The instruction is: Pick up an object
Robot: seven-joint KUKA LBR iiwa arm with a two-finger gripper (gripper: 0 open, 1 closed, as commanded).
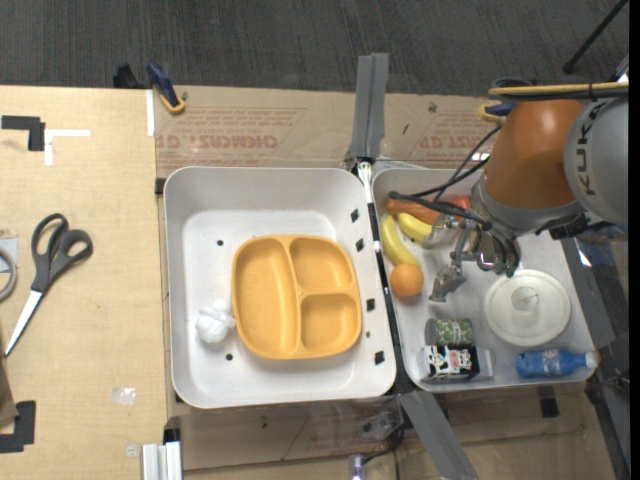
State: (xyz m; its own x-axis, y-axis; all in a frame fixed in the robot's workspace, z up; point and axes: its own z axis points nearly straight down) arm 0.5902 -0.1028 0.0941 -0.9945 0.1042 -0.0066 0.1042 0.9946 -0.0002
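Observation:
My gripper (462, 265) hangs over the right bin (575, 268), below the arm's orange band. It sits between an orange (406, 281) on its left and a white round lidded bowl (527, 305) on its right. A yellow banana (398, 236) and a red-orange long item (425, 209) lie just up and left of it. Toward the bin's front edge are a green-labelled packet (451, 331), a dark packet (449, 362) and a blue bottle (553, 363) on its side. Nothing visibly hangs from the gripper.
The left bin (190, 268) holds a yellow divided plate (297, 296) and a white crumpled lump (213, 322). Scissors (48, 263) lie on the wooden bench at the far left. A grey divider post (368, 108) stands behind the two bins. Cables run beside the wrist.

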